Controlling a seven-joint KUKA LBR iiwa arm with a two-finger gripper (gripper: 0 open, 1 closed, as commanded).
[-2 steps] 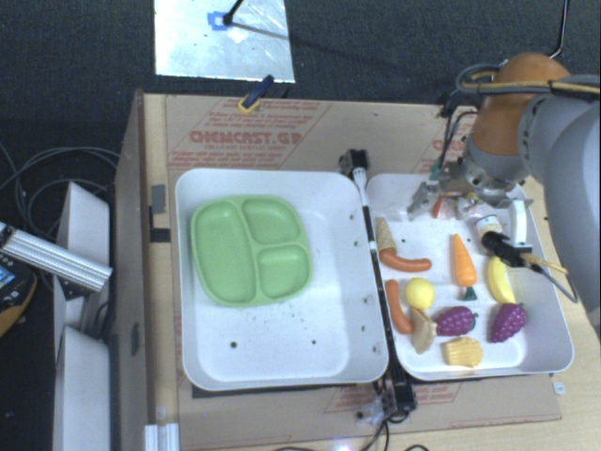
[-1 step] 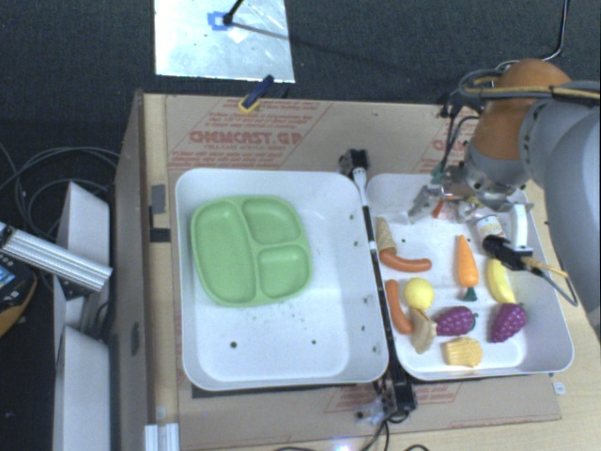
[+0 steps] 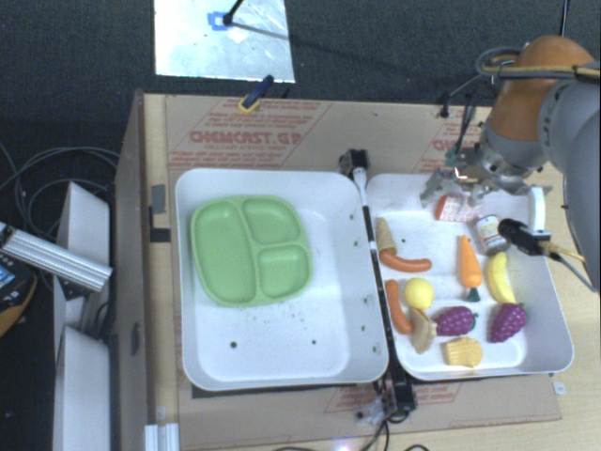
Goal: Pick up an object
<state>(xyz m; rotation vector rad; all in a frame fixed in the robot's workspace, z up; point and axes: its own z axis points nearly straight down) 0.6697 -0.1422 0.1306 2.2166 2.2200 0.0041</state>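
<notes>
Just below the tool [image 3: 457, 184], a red-and-white packet [image 3: 453, 209], touching or not unclear.

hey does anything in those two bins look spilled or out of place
Nothing looks spilled or damaged. The toy food lies loosely scattered in the right bin, the green divided plate sits flat in the left bin, and dark specks dot its floor.
</notes>
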